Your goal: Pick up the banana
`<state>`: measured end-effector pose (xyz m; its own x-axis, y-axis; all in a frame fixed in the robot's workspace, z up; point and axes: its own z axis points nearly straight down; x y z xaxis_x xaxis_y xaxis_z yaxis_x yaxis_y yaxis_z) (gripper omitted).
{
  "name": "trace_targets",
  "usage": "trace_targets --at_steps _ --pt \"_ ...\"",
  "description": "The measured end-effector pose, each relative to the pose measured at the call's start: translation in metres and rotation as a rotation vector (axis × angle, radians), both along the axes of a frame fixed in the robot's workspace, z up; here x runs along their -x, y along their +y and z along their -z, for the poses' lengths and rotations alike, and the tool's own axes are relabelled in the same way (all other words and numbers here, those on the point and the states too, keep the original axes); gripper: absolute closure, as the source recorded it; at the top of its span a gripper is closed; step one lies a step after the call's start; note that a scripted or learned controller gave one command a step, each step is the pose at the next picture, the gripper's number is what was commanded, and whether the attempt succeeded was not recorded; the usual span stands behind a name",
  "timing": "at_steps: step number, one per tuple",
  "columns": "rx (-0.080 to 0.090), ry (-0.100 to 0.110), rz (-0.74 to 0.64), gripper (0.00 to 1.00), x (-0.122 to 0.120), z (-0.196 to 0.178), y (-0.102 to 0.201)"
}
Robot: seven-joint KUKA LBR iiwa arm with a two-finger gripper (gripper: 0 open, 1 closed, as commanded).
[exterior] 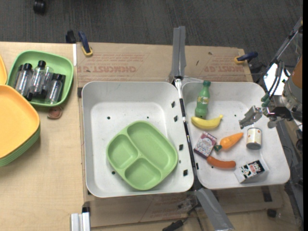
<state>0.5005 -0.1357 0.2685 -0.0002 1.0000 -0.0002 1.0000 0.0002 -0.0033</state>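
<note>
The end effector (250, 117) hangs at the arm's tip, reaching in from the right, fingers spread, holding nothing.

Yellow banana (207, 122); green bottle (202, 99); orange carrot (231, 140); light green tray (141, 154); white bins (96, 129).

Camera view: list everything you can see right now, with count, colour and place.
banana: 1, yellow, right bin, upper left
bottle: 1, green, right bin, above the banana
carrot: 1, orange, right bin, centre
sausage: 1, red-orange, right bin, lower middle
small box: 1, purple, right bin, left side
can: 1, white, right bin, right side
carton: 1, black and white, right bin, lower right
divided plate: 1, green, left bin
dish of vials: 1, green, bench at left
plates: stack, orange, far left
clamps: 2, back edge
gripper: 1, grey, over right bin's right side
</note>
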Motion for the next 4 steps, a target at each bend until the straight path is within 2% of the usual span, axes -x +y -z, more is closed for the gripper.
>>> trace_targets --at_steps 1,2,3,4 --pt "0.001 0.002 0.002 1.00 -0.001 -0.008 -0.001" --pt "-0.002 -0.002 -0.361 1.00 0.017 0.049 -0.050" --pt "0.001 -0.005 -0.606 1.00 -0.012 -0.010 -0.056" --pt "0.002 -0.007 -0.891 1.00 -0.074 -0.052 -0.087"
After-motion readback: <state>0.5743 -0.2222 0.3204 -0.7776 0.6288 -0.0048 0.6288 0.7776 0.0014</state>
